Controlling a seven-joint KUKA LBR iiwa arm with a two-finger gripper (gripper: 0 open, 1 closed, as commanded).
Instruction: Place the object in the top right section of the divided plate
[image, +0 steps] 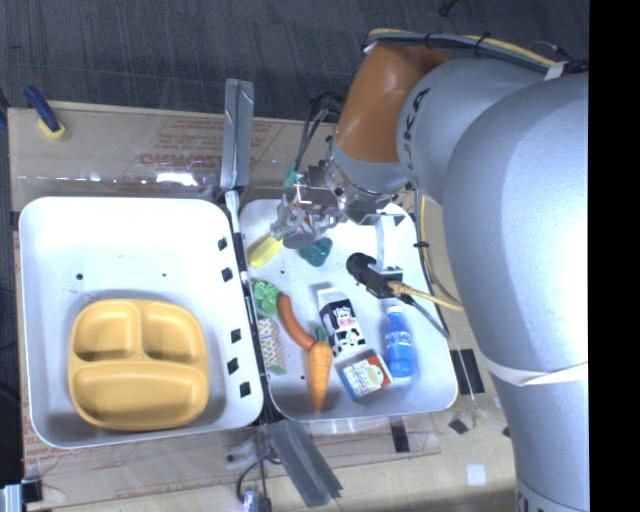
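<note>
The yellow divided plate (138, 362) lies in the left bin (120, 225), with two small sections at its top and one long section below; nothing lies in any of them. My gripper (294, 230) hangs low over the top left of the right bin (432, 395). A yellow piece (263, 250) lies just to its lower left, by the bin wall. A teal piece (317, 250) sits just to its lower right. Nothing is visibly in the gripper's grasp.
In the right bin lie a green leafy piece (266, 296), an orange-red sausage shape (293, 320), a carrot (319, 371), a black-and-white carton (340, 325), a small printed box (363, 376) and a blue bottle (398, 345). The grey divider (238, 140) separates the bins.
</note>
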